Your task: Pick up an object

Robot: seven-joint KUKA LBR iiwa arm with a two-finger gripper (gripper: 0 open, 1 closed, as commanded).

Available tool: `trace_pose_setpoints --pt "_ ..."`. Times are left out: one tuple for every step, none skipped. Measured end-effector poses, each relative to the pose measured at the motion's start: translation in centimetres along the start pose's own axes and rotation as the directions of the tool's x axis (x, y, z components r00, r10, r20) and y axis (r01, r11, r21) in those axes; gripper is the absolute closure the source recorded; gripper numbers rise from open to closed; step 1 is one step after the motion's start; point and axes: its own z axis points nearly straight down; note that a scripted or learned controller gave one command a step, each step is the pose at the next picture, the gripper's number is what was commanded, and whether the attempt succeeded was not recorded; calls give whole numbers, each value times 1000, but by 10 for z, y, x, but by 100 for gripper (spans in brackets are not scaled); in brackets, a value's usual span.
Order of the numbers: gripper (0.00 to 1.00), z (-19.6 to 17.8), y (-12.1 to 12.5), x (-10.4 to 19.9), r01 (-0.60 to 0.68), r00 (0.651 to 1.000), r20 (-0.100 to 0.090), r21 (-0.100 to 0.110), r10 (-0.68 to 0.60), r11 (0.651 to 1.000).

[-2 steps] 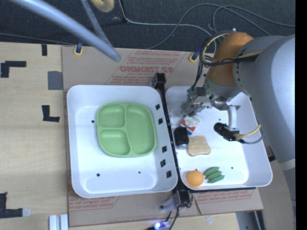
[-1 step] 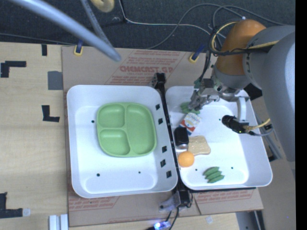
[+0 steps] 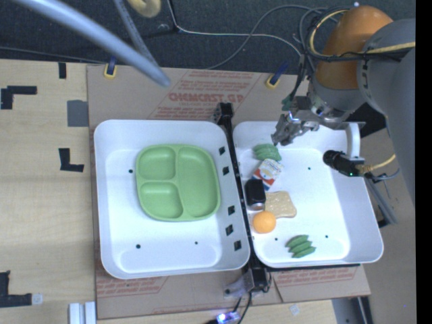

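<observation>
My gripper (image 3: 286,131) hangs over the back left part of the right bin (image 3: 351,201), just above and to the right of a green leafy item (image 3: 267,152). Below that lie a small white and red carton (image 3: 270,171), a black object (image 3: 255,192), a slice of toast (image 3: 281,204), an orange ball (image 3: 264,223) and a green pea pod (image 3: 300,246). Nothing shows between the gripper's fingers.
The left bin (image 3: 111,201) holds a green divided plate (image 3: 178,182). A black divider (image 3: 231,174) runs between the bins. Cables cross the dark surface behind the bench. The arm's orange band (image 3: 347,42) sits at the upper right.
</observation>
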Motion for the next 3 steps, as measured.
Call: trace_pose_setpoints --pt "100 -56 9 -6 -1 1000 1 0 1 1000" --pt "100 -39 -3 46 2 1000 -1 7 -2 1000" --pt "100 -23 -8 100 3 1000 -1 8 -3 1000"
